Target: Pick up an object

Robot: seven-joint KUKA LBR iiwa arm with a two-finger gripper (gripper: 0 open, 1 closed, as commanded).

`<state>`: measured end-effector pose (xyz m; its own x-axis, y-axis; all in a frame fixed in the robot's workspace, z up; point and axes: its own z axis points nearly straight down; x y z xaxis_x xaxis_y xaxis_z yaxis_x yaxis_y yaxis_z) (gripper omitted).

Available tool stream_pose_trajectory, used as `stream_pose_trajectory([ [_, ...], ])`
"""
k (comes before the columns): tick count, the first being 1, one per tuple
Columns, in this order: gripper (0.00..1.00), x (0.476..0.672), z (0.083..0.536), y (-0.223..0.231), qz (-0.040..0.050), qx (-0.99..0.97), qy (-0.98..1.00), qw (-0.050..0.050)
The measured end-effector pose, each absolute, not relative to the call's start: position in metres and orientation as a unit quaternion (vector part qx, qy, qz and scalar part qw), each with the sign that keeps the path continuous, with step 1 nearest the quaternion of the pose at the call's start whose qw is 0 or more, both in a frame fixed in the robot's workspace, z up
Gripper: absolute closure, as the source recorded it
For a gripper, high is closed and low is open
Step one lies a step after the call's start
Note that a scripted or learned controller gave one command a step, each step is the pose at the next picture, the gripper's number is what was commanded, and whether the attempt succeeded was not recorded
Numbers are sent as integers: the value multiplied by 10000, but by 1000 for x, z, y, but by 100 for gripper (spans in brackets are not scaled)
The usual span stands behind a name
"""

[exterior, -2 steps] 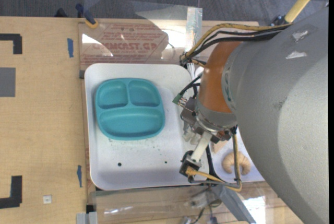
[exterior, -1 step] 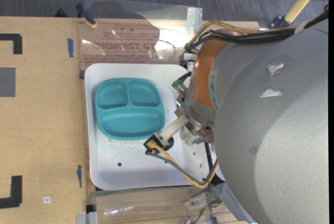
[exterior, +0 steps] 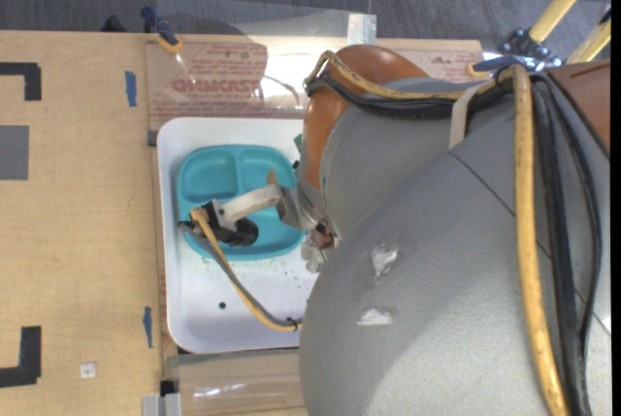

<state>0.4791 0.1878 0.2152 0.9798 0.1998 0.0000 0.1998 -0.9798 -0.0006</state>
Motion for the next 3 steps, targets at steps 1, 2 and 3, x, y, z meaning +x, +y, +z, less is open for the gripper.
stream_pose_trajectory([
  [1,100,481,90,196,-15,-9570,-2900,33],
  [2,100,494,183,227,-26,-9948,-1014,21],
  [3,100,494,190,224,-8,-9951,-989,-1],
])
